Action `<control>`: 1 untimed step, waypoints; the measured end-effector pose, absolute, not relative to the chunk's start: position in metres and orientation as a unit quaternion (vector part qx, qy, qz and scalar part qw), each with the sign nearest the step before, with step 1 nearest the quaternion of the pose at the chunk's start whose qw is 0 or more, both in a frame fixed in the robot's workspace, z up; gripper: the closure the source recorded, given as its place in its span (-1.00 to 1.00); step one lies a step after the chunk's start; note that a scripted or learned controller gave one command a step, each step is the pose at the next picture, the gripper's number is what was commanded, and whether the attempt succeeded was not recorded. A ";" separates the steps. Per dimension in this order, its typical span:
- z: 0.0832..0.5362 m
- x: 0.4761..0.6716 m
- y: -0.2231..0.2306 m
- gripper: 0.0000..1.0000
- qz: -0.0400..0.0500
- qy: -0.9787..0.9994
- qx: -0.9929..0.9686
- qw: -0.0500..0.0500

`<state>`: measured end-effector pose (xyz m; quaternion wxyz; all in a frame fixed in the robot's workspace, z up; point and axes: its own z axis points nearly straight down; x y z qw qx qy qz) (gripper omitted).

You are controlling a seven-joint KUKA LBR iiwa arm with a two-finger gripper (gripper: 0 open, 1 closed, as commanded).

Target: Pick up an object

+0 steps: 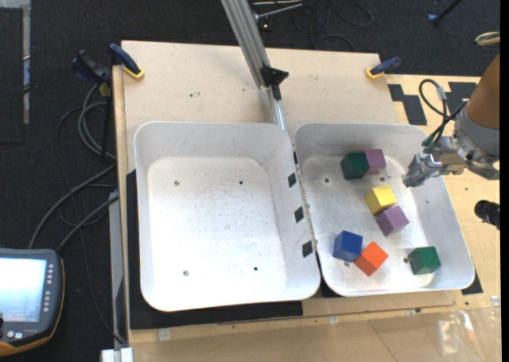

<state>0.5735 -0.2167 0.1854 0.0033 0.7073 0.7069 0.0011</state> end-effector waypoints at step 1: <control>0.228 0.575 -0.217 1.00 0.001 0.708 0.706 0.004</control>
